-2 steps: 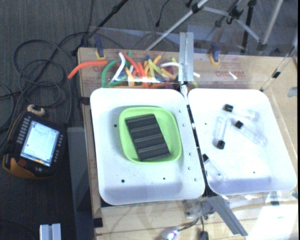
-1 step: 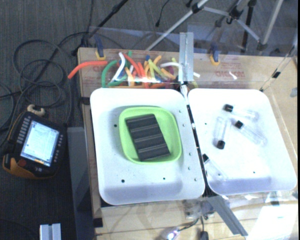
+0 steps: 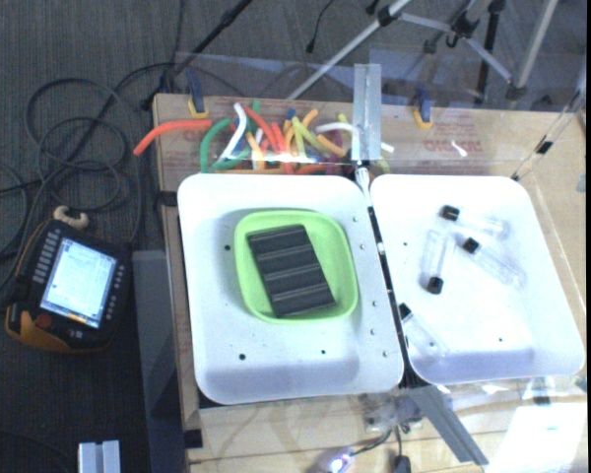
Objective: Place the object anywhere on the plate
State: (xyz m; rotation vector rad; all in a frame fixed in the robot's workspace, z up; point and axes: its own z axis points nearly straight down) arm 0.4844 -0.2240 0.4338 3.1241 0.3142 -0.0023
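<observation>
Inside the left bin (image 3: 217,353), a green plate (image 3: 251,235) sits slightly above the bin's middle, with a band of bare white floor all round it, widest along the near edge and down the left side. On the plate lies a dark ribbed rectangular block (image 3: 292,270), resting wholly within the plate's rim; green shows on every side of it, more to the left and right than at its ends. Its long axis runs from the far side of the bench toward the near side, tilted a little so the near end leans to the right. Just beside it, the right bin (image 3: 532,333) holds several clear vials (image 3: 435,260) with black caps, scattered in its upper and left parts, leaving its lower right floor open. Beyond the bins, coloured cables (image 3: 276,138) bunch along the far bench edge. A teach pendant (image 3: 71,282) lies on the floor at left. Whether the gripper is open or closed cannot be told.
</observation>
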